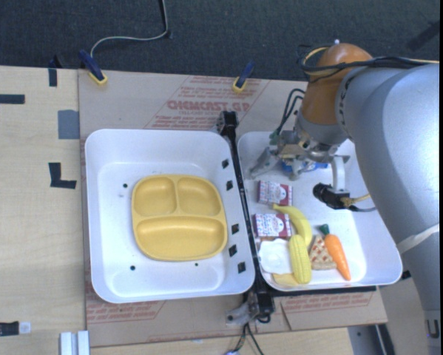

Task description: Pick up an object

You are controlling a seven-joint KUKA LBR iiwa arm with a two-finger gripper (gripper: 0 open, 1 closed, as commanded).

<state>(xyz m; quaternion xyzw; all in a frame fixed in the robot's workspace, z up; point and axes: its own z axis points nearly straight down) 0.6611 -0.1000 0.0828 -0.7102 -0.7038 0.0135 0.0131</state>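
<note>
Two white bins sit side by side on the desk. The left bin (103, 198) holds one yellow tray (179, 217). The right bin (369, 261) holds two cartons (273, 193), one banana (298, 224), one corn cob (300, 259), one carrot (336, 255) and one pizza slice (319, 254). The hand (295, 154) hangs over its far end, beyond the cartons; its grip I cannot tell.

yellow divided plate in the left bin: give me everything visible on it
The yellow plate lies flat, right side up, near the middle of the left bin. It looks like matte plastic, rounded-rectangular, with raised ridges splitting it into three wells: two smaller ones at the far side and one long one nearer the camera. The wells hold nothing. It rests on the bin floor, apart from the walls. The gripper is over the other bin.
</note>
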